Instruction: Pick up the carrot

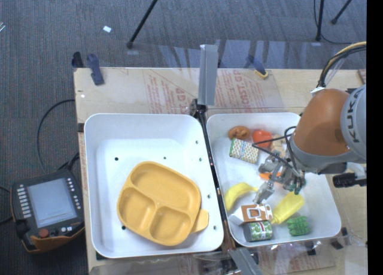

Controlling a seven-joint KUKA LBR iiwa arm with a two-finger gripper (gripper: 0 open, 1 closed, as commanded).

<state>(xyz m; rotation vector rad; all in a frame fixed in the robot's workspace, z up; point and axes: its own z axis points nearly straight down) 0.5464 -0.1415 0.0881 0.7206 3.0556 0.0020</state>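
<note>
I see the carrot (pixel 268 175), orange, mid right bin (pixel 220 148), mostly hidden under the claw (pixel 265 194). Around it: patterned packet (pixel 244 150), tomato (pixel 261 136), banana (pixel 238 193), yellow bottle (pixel 287 207), carton (pixel 256 212). Yellow tray (pixel 158 202) in left bin (pixel 102 148). Claw low over the clutter (spread or pinching, I cannot tell).

Glossy, smooth white plastic bins (pixel 96 148) gleam at centre frame; the yellow three-compartment plastic tray (pixel 158 202) at lower left looks matt. The bare wooden bench (pixel 161 88) above shows rough printed board, and the orange arm band (pixel 320 125) at right shines smoothly.
</note>
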